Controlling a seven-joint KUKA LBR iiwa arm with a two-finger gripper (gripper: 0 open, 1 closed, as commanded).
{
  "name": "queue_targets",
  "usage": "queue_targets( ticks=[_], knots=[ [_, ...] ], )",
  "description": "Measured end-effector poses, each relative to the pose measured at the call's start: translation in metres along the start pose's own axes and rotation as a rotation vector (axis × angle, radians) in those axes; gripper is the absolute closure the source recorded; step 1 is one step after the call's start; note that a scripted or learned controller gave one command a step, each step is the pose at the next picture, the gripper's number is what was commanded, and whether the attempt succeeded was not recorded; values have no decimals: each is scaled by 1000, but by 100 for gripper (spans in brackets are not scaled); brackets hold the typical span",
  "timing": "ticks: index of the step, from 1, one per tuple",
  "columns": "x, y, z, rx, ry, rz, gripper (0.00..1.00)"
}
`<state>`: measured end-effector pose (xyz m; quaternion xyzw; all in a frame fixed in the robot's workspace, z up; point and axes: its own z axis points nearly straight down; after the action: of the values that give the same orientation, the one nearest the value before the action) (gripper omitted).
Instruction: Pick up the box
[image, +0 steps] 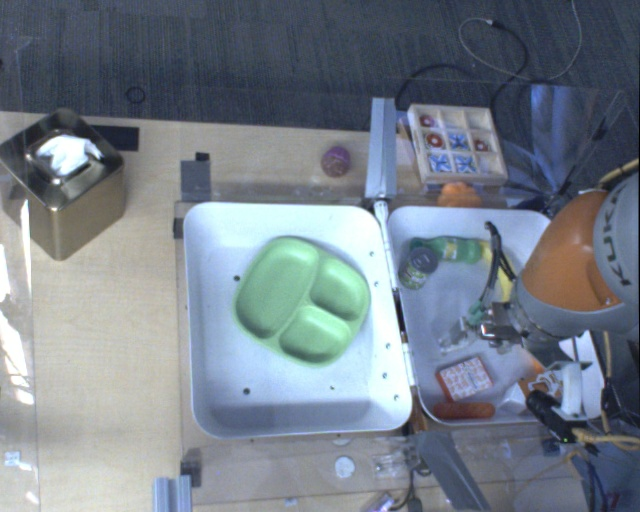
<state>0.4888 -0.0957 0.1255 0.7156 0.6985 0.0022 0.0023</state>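
The box is small and flat, with a red and white pattern. It lies near the front of the right bin. My gripper hangs low over the middle of that bin, just behind the box and slightly to its right. The box lies on the bin floor and nothing grips it. The arm's orange band covers the right part of the bin.
A green bottle lies at the back of the right bin. A red sausage-shaped item lies at its front wall. A green divided plate sits in the left bin. A game board, a purple ball and a tissue box stand outside.
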Motion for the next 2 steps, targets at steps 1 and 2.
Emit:
queue_targets(
  ticks=[1, 2],
  knots=[
    [53, -1, -60, -1, 1, -13, 0],
    [-8, -1, -23, 3, 0, 12, 0]
  ],
)
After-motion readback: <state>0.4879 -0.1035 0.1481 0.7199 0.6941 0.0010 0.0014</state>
